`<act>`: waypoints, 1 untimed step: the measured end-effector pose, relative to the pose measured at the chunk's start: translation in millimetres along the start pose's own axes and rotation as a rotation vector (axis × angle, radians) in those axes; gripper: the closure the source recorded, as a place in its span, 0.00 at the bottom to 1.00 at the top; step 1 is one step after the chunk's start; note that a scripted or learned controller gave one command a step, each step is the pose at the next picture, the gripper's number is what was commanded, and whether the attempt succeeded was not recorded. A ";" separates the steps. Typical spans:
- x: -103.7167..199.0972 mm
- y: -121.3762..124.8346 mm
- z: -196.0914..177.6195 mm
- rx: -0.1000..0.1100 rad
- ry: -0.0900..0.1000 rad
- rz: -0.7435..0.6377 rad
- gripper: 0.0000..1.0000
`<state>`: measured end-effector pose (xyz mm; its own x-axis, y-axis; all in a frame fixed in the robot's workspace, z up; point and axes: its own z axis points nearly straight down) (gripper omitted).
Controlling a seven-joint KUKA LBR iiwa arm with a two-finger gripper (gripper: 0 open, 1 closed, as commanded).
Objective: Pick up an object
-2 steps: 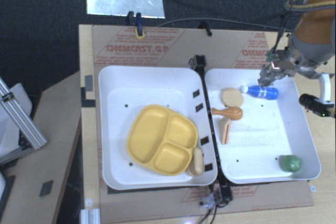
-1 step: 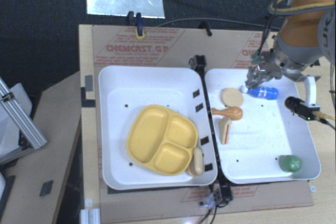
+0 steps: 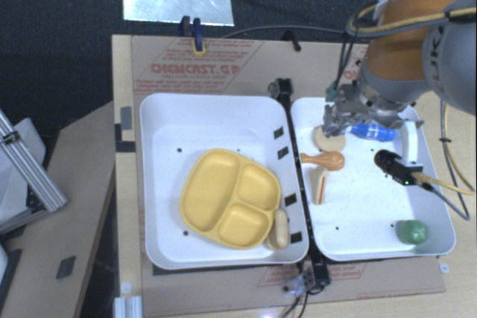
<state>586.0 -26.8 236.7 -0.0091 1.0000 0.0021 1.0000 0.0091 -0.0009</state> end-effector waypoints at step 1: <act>44.7 -11.7 10.0 0.000 -0.001 0.000 1.00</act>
